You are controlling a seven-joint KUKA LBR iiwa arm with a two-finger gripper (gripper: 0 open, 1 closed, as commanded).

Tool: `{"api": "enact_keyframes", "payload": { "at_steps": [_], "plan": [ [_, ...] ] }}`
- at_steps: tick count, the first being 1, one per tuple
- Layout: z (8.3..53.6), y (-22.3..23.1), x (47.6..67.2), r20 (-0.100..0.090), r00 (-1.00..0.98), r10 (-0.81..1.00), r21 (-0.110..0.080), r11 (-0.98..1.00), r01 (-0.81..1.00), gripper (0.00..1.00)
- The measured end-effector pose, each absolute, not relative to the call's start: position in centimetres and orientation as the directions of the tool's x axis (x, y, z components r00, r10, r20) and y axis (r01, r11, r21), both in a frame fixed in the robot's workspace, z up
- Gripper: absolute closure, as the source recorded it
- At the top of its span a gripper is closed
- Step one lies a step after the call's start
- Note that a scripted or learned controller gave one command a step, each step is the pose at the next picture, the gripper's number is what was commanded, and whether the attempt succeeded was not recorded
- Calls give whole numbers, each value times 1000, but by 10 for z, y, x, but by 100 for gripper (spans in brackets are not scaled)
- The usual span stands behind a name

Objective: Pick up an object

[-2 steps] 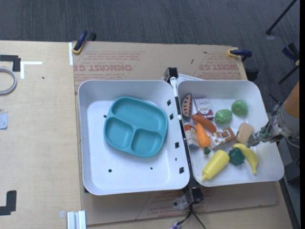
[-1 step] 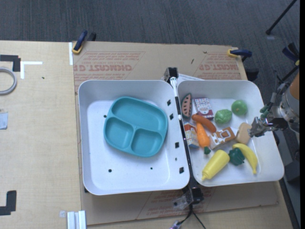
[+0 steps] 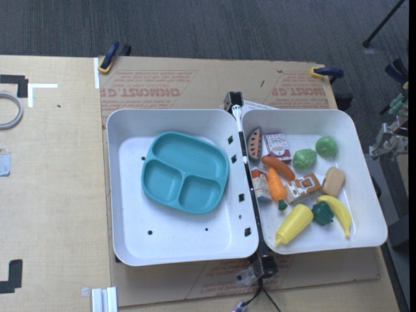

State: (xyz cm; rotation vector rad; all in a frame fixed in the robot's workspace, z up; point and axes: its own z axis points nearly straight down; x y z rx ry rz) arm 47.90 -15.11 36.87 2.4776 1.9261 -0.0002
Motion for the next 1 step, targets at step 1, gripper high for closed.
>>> {"api": "enact_keyframes", "payload": {
  "at_steps": [1],
  "plan": [
    [378,-151,480,-5,241,970,5,-241,970,100]
  ]
}}
